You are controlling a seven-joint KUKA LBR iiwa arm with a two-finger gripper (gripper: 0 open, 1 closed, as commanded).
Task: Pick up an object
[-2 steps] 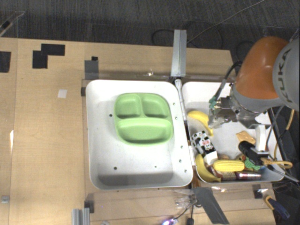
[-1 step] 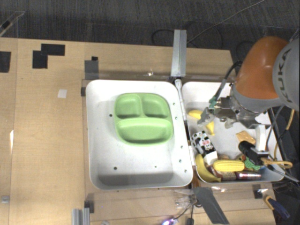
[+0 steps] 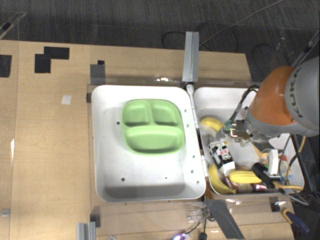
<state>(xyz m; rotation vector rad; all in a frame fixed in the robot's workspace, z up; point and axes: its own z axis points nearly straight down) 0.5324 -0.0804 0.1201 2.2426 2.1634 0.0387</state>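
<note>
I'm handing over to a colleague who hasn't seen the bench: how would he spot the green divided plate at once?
Look at the left white bin, away from the grey arm. Near its middle lies the light green plastic plate, rounded-square, with two small compartments above one wide one. Unlike the yellow bananas and clutter in the right white bin, it lies alone.

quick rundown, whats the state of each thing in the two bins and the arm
green divided plate: right way up in the left bin
bananas: lying loose in the right bin
black and white item: lying between the bananas
arm: reaching over the right bin
</note>
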